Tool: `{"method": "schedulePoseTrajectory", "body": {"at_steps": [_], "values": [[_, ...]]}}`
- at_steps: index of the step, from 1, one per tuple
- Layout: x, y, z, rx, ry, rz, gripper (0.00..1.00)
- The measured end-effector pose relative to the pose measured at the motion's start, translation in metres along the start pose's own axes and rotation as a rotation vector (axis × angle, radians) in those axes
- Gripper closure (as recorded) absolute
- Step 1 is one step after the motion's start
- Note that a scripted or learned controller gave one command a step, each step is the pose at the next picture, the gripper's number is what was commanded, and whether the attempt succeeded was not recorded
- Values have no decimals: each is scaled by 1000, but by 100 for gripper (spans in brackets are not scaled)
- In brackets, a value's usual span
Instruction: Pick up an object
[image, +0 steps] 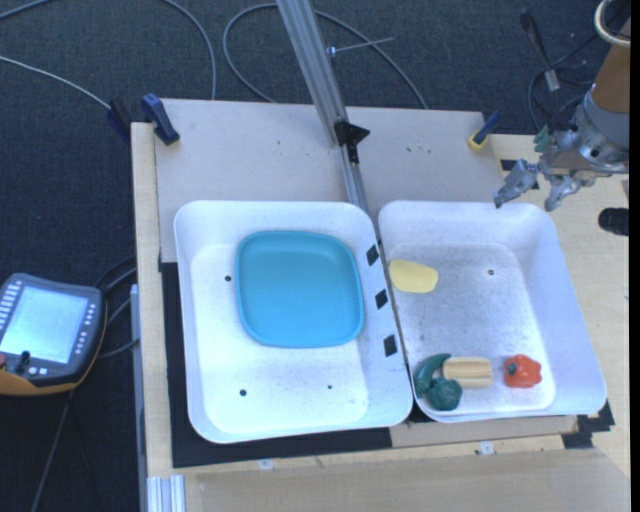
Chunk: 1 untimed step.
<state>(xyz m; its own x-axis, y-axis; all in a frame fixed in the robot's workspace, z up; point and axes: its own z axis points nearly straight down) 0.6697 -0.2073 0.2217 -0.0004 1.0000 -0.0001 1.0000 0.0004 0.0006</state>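
Nearest the camera, along the right bin's (575, 330) front edge, lie three small things in a row: a green piece (437, 381), touching it a tan block (468, 372), and close by a red piece (521, 371). Left bin (200, 330) holds a big blue plate (299, 288). A yellow piece (412, 276) rests near the right bin's back-left. Gripper (533, 188) hangs over that bin's back-right corner, fingers spread, holding nothing.

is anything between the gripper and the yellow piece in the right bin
Nothing visible. The gripper, open, hangs over the right bin's far corner; bare bin floor lies between it and the yellow piece by the left wall.
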Motion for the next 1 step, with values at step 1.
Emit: {"method": "schedulePoseTrajectory", "body": {"at_steps": [1], "values": [[-4,5,45,4,1,0,0]]}}
